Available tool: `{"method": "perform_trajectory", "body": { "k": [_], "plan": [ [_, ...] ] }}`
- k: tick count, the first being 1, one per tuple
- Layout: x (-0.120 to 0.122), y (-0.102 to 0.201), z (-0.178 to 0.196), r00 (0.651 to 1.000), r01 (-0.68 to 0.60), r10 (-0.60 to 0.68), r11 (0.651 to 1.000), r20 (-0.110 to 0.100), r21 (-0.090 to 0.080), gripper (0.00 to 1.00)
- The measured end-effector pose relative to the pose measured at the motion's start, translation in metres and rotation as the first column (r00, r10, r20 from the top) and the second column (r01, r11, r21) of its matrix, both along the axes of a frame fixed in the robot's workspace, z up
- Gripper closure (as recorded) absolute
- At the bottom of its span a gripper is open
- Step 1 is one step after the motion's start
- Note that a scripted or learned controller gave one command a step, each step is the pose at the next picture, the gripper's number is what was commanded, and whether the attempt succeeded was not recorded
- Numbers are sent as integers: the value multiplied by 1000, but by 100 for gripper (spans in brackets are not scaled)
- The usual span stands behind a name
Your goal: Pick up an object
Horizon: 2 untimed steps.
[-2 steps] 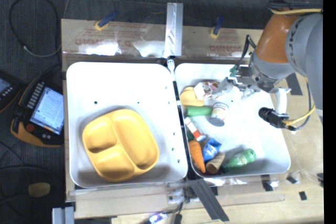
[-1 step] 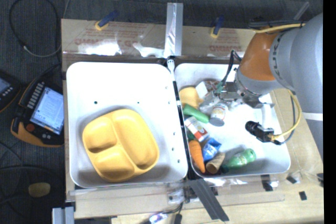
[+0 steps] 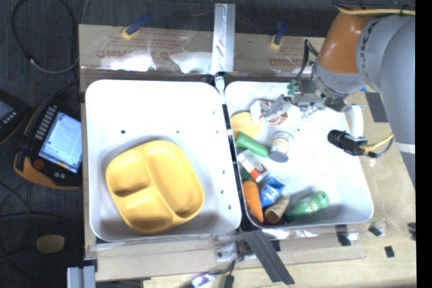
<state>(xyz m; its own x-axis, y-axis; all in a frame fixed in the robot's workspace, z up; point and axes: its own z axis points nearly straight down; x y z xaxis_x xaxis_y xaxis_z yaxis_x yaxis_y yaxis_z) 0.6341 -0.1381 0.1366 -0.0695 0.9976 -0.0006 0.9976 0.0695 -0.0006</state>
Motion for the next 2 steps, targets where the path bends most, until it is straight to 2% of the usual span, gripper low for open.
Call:
{"method": "perform_trajectory", "body": {
  "k": [1,2],
  "plan": [
    [7,2,-45,993,-115,115,993,12,-8,0],
    [9,18,-41,972,-234,234,972,17,-16,0]
  ]
}}
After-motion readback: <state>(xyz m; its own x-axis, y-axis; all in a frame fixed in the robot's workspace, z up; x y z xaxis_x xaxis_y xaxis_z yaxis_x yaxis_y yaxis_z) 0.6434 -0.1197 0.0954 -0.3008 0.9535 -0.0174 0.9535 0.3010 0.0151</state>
